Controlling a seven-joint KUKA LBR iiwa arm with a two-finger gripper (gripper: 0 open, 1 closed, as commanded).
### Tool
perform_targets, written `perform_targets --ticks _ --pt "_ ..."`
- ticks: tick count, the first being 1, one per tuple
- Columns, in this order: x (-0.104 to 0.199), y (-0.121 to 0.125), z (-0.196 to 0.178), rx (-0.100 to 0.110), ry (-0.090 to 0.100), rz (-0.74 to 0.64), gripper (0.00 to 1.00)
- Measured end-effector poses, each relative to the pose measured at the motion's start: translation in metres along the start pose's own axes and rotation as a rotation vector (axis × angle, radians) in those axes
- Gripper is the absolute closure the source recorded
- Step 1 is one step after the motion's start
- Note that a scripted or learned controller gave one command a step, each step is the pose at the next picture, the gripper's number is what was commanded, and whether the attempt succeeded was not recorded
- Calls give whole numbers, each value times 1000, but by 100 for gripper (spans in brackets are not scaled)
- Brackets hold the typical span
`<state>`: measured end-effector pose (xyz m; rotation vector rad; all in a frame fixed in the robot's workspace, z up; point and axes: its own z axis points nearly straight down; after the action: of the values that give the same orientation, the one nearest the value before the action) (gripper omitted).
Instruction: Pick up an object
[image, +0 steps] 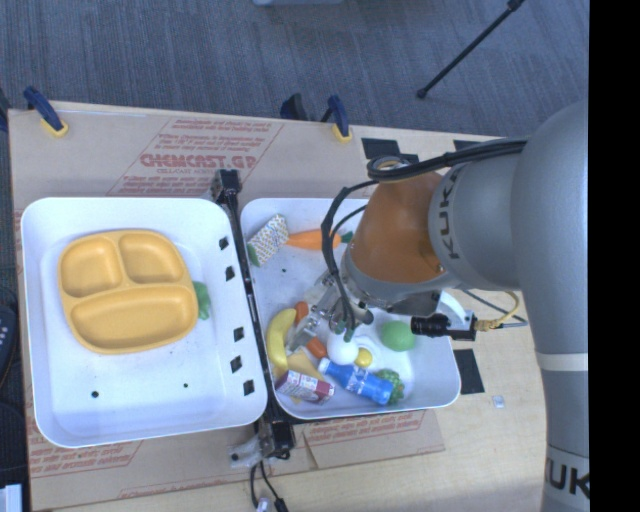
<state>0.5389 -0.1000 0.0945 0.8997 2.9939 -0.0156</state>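
My gripper (325, 322) is low in the right bin (432, 392), among a heap of small toys. Its metal fingers stand over a yellow banana (279, 337) and a small orange piece (316, 348). Right beside it lie a white egg-like ball (343, 352), a blue bottle (358, 381), a small can (304, 387) and a green ball (398, 336). An orange carrot (306, 240) and a silvery patterned packet (268, 240) lie at the bin's far end. The arm's orange band and wrist hide the middle of the bin.
The left bin (60, 400) holds a yellow divided plate (126, 290) with a small green thing (203, 300) at its right edge. A black divider with clips (240, 300) separates the two bins. Blue clamps (338, 118) hold the cardboard at the bench's far edge.
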Motion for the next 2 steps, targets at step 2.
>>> perform_targets --ticks 2 --pt "2 2 1 -2 7 -195 0"
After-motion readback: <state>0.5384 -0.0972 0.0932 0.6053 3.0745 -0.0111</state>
